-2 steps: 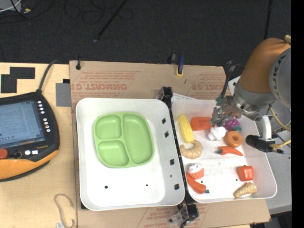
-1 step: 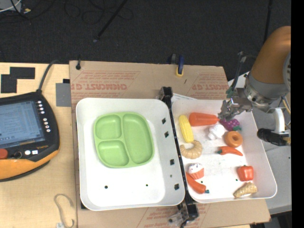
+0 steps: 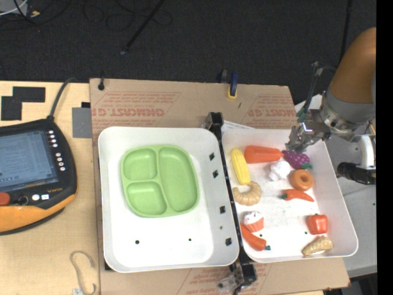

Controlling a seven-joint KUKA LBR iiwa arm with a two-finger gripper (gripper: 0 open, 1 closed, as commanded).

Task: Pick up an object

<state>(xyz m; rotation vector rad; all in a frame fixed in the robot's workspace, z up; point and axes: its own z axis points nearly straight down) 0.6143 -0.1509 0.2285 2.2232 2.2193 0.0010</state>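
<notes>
Across two white bins (image 3: 116, 165), one green tray (image 3: 159, 180), ten toy foods, tool (image 3: 297, 141) above purple grapes (image 3: 297, 159), grip unclear.

green tray (image 3: 159, 181): you've got it in the left bin (image 3: 123, 251), well left of the pincer (image 3: 299, 139)
pendant (image 3: 31, 171): farther left, beside the cardboard (image 3: 153, 106)
blue clamp (image 3: 233, 86): up-left of pincer, cardboard's far edge
</notes>
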